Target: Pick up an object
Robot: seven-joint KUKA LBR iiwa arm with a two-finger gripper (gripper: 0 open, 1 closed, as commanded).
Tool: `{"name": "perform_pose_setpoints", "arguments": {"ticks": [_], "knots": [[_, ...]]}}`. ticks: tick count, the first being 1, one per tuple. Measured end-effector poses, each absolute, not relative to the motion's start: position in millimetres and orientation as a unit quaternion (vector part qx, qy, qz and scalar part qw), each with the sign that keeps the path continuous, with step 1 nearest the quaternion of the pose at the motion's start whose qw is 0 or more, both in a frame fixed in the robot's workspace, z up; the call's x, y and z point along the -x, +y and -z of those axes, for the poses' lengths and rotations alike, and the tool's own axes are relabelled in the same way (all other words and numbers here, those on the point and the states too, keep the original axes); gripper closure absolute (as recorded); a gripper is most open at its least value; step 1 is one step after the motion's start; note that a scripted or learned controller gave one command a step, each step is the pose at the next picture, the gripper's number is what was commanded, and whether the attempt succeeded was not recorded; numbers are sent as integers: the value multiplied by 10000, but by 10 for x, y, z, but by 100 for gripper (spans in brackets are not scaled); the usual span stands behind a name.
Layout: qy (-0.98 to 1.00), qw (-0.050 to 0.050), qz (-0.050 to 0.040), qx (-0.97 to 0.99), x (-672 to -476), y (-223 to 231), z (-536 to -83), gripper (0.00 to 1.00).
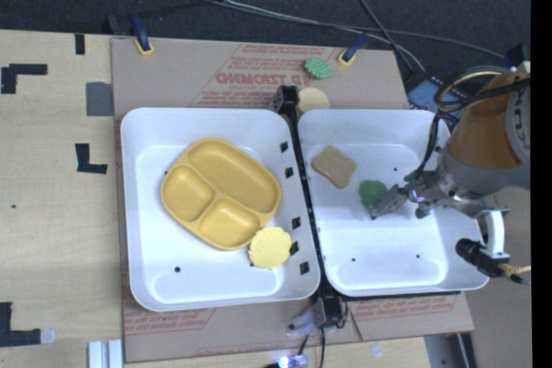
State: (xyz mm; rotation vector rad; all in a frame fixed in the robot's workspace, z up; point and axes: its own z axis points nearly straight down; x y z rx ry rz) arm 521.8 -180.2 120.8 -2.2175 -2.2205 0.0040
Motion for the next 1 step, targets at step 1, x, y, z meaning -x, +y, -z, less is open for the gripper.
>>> {"name": "perform_pose_setpoints", "arguments": {"ticks": [1], "knots": [[-7074,-4,-8,7068,-5219,-1799,-835,0]]}}
